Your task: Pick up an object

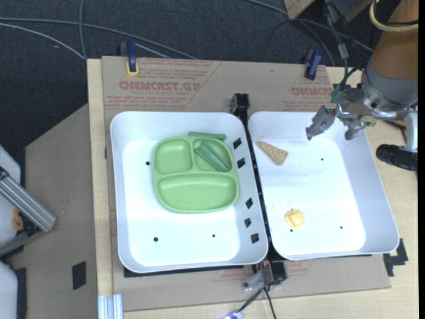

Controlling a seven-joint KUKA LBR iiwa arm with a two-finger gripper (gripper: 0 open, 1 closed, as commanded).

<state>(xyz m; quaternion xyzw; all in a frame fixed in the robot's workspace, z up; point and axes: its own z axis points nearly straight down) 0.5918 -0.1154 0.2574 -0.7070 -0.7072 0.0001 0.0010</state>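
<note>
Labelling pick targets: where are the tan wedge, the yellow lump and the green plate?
tan wedge (273, 153), camera view, its middle
yellow lump (294, 218), camera view, its top
green plate (196, 193), camera view, large compartment

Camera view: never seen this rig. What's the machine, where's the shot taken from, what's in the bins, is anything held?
One fixed camera looks down at a slant on a bench with two shallow white bins side by side. The machine is a grey robot arm with an orange band, reaching in from the right. Its grasping tool hovers over the far part of the right bin, with nothing between its fingers. That bin holds a tan wedge near its far left corner and a small yellow piece nearer the camera. The left bin holds a green divided plate with a green piece lying in one compartment. Blue clamps pin the board at the far edge.
</note>
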